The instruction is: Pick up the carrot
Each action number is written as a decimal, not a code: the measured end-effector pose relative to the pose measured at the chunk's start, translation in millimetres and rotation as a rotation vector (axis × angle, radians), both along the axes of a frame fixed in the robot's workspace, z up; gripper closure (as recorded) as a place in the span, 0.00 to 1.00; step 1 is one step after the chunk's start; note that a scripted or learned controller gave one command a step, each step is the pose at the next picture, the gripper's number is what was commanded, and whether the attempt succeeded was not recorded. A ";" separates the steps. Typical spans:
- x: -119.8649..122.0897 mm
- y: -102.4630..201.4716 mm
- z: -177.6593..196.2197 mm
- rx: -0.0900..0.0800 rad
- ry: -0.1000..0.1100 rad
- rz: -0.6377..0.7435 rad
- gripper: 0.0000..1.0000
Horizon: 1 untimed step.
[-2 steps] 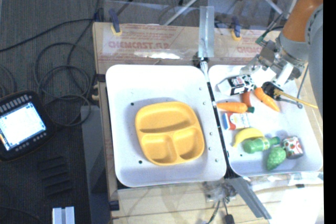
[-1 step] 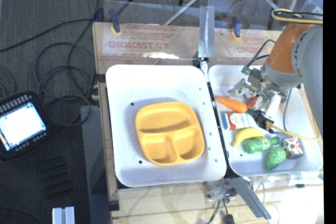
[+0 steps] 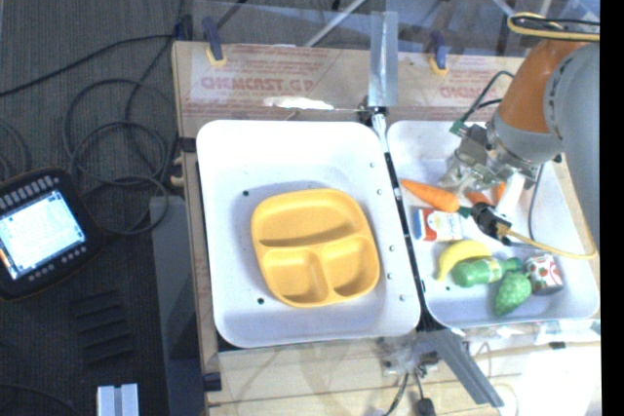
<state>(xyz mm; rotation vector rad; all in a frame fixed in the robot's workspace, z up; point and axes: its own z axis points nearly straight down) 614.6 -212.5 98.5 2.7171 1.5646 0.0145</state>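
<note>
The carrot [image 3: 432, 195] is orange and lies on its side in the right bin [image 3: 429, 302], close to the bin's left wall, with its tip pointing up and left. My gripper [image 3: 477, 176] hangs low over the same bin, just to the right of the carrot's thick end and very near it. Grey wrist parts and cables cover the gripper's tip, so contact with the carrot cannot be made out.
Below the carrot lie a small white carton [image 3: 444, 226], a yellow banana [image 3: 460, 256], two green items [image 3: 492, 280] and a red-and-white can [image 3: 544, 273]. The left bin [image 3: 226, 161] holds a yellow divided plate [image 3: 314, 244]. A metal divider post [image 3: 381, 63] stands at the back between the bins.
</note>
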 end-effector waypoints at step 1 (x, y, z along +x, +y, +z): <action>-0.2 -0.1 -0.1 0.000 0.000 0.000 0.00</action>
